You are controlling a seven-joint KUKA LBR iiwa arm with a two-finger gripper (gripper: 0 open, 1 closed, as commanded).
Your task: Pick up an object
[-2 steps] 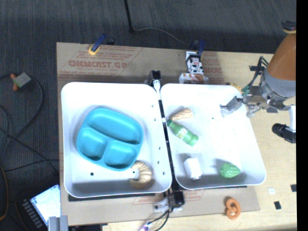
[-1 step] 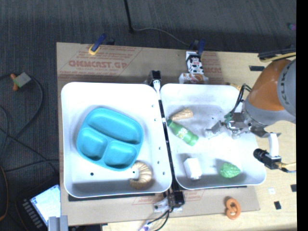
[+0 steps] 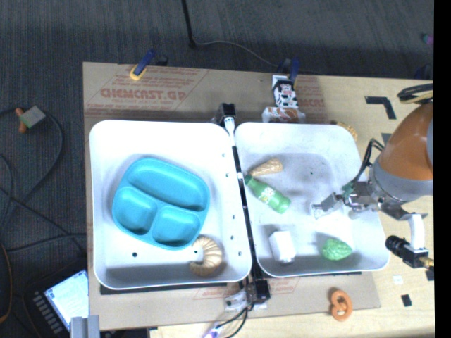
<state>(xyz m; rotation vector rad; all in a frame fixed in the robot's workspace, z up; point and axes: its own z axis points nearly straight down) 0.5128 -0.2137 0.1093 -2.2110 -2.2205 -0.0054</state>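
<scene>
My claw (image 3: 330,204) hangs over the right bin (image 3: 366,263), and I cannot tell how it is set. The nearest target, a green leafy toy (image 3: 337,249), lies just below it. I judge centring straight above, then descending vertically, works best.

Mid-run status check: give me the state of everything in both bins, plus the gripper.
gripper: low in the right bin, nothing seen between its fingers
green bottle: lying on its side, right bin
white cylinder: lying on the bin floor
green leafy toy: resting near the front wall
tan cone-shaped toy: lying down
blue divided tray: flat in the left bin
croissant toy: beside the tray's front corner
</scene>
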